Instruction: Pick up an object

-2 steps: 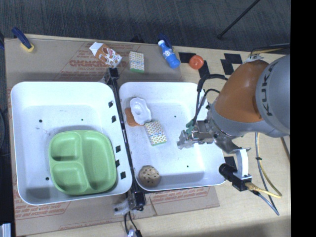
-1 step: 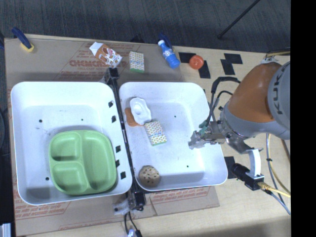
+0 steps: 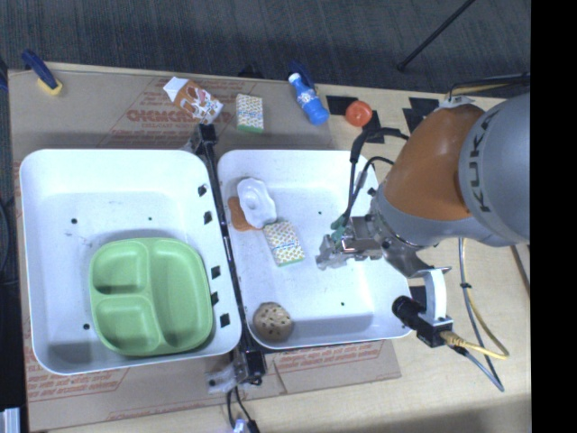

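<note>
Over the right bin (image 3: 297,165) the grey arm is bent in from the right, its orange band uppermost, and the gripper (image 3: 335,249) is held low above bare bin floor; whether it is open cannot be told. Just left of it a patterned sponge (image 3: 284,242) is seen, apart from it. "KUKA" is read on the arm, and red, partly legible lettering on the cardboard (image 3: 144,115)
</note>
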`<state>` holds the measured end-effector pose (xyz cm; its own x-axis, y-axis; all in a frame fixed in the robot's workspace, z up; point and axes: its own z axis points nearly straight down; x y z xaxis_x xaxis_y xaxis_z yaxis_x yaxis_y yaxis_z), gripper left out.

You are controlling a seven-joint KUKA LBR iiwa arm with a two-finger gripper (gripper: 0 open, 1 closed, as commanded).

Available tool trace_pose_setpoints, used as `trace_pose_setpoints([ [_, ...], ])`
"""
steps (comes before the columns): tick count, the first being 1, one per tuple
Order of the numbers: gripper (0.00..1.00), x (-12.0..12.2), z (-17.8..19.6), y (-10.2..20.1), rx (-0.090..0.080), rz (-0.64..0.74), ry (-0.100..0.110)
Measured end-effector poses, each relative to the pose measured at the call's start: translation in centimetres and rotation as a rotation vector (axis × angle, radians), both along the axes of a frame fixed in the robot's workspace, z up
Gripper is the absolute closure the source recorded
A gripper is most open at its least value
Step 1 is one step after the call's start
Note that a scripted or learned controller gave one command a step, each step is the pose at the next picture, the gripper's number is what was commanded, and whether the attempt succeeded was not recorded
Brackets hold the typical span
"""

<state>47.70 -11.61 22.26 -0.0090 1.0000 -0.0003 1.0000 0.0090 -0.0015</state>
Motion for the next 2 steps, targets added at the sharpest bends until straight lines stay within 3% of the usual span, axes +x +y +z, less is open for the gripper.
trace_pose_setpoints([
  [1, 1.00, -0.1, -0.5, -0.6, 0.001, -0.002, 0.003],
  [2, 1.00, -0.1, -1.6, -4.4, 0.000, -0.003, 0.002],
])
